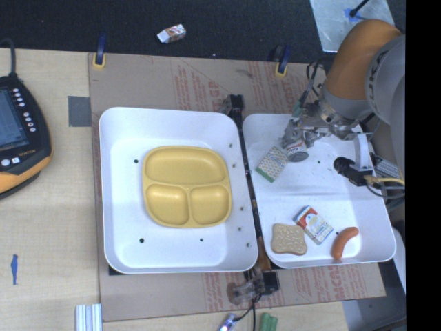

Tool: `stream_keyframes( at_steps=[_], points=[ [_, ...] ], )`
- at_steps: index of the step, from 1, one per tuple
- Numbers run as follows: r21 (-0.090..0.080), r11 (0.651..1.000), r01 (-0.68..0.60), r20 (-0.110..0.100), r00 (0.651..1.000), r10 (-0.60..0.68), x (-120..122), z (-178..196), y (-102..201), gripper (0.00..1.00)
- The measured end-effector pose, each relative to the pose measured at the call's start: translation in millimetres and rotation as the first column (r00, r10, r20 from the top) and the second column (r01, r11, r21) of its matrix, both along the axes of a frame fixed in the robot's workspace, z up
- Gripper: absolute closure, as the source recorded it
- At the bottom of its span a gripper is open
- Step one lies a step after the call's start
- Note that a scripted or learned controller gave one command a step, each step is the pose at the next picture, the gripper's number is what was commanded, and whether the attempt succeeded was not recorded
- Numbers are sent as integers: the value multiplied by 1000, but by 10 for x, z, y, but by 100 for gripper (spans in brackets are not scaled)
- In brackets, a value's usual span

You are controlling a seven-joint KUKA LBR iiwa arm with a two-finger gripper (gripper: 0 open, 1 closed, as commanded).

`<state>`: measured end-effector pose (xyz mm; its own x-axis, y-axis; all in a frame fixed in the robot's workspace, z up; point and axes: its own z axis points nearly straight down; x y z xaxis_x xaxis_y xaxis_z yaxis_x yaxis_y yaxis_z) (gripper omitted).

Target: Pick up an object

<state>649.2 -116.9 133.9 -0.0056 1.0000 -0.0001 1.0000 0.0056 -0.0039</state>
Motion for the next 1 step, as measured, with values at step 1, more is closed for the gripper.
stream_keyframes(
  at_steps=[1],
  points=[
    [0,1000,0,2,1000,0,-167,584,645,100]
  ],
)
